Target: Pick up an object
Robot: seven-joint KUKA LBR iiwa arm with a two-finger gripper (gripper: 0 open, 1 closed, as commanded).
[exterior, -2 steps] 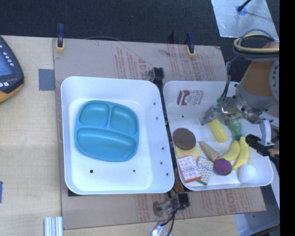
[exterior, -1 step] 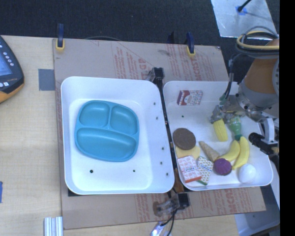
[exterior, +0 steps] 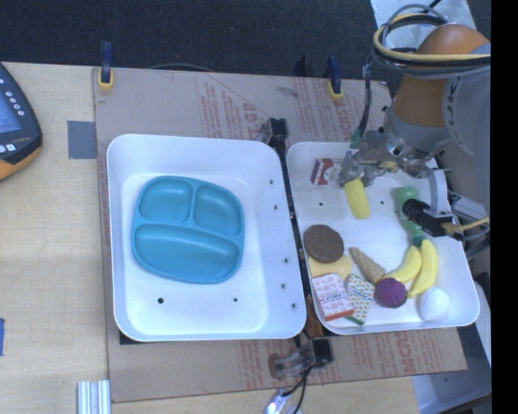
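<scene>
My gripper (exterior: 356,169) hangs over the far part of the right bin (exterior: 466,317), with its tip right at the upper end of a yellow corn cob (exterior: 357,200) that lies on the bin floor. Whether it touches the cob I cannot tell. Just left of the gripper lies a red and white packet (exterior: 321,172). Nearer the front are a brown round cookie (exterior: 325,243), an ice cream cone (exterior: 366,265), two bananas (exterior: 417,266), a purple ball (exterior: 390,293), a white egg (exterior: 433,303) and small printed packets (exterior: 331,297). A green item (exterior: 407,202) sits partly under the arm.
The left bin (exterior: 125,313) holds a blue divided plate (exterior: 188,229). A handheld control pad (exterior: 4,119) rests on the bench at the far left. Blue clamps (exterior: 106,64) stand along the back edge of the cardboard sheet. The arm's body covers the right bin's far right corner.
</scene>
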